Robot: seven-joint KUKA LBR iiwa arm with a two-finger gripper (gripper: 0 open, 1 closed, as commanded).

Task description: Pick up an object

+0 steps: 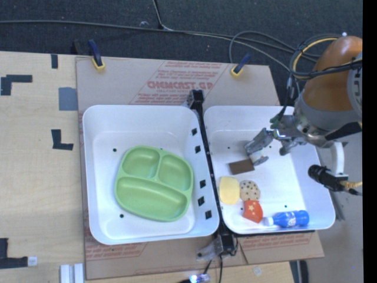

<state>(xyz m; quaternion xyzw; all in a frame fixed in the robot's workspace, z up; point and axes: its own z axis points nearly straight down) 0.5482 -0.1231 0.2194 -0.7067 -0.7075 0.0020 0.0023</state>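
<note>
- My tool sits in the right bin, up around 12 o'clock from the little pile of stuff. Honestly can't tell if it's apart or together, it's just a grey blur from up here.
- My wrist and the orange band block the bin's 2 o'clock corner.
- Closest thing is a flat brown piece, dark, roughly rectangular and a bit tilted, lying just at 7 o'clock of my tool. Whether they touch, no idea.
- At 6 o'clock from that: a pale yellow round thing touching a speckled cookie-looking disc, then a red-orange item.
- A blue bottle lies on its side at the bin's 5 o'clock edge; label unreadable.
- Left bin has a green divided tray.
</note>
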